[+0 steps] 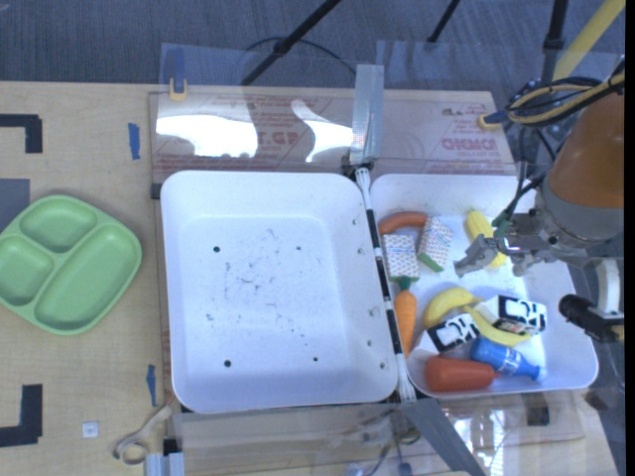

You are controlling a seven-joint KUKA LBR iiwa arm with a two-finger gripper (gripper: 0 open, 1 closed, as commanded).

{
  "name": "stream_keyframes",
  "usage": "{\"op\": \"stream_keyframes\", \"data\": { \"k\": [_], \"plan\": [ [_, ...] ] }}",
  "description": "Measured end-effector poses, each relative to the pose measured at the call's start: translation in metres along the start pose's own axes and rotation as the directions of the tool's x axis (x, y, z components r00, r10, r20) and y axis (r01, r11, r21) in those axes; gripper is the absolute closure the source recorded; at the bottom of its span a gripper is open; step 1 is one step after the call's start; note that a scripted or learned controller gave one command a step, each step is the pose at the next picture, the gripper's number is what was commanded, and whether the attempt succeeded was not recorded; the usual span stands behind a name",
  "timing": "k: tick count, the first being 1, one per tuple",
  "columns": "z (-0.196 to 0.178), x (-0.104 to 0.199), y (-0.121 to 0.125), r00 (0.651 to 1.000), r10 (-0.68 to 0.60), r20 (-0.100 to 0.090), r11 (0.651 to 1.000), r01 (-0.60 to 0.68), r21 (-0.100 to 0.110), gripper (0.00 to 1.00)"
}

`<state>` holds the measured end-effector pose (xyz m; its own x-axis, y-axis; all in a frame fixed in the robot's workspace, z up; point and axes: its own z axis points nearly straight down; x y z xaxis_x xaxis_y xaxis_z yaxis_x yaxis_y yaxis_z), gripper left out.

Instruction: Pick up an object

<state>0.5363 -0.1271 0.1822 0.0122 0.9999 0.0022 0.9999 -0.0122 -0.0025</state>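
Landmark: the right bin [580, 370], crowded with toys; every place below is given against it.
My gripper [483, 255]: hangs over the bin's middle, reaching in from its right side; whether it is spread or pressed together, I cannot tell.
Likely target: the banana [448, 300], just below my gripper, lying on top of the pile and so easy to reach, I judge.
Neighbours: carrot [406, 315] along the bin's left wall, red pepper [459, 373] and blue bottle [507, 357] at its near edge.
Hold: nothing visibly between my jaws.
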Motion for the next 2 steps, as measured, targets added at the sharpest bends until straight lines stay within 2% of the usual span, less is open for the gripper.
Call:
{"op": "stream_keyframes", "data": {
  "k": [1, 2],
  "plan": [
    [0.022, -0.054, 0.026, 0.999, -0.049, 0.004, 0.999, 0.049, -0.005, 0.0],
    [-0.066, -0.068, 0.053, 1.0, 0.0, 0.004, 1.0, 0.0, -0.006, 0.0]
  ]
}}
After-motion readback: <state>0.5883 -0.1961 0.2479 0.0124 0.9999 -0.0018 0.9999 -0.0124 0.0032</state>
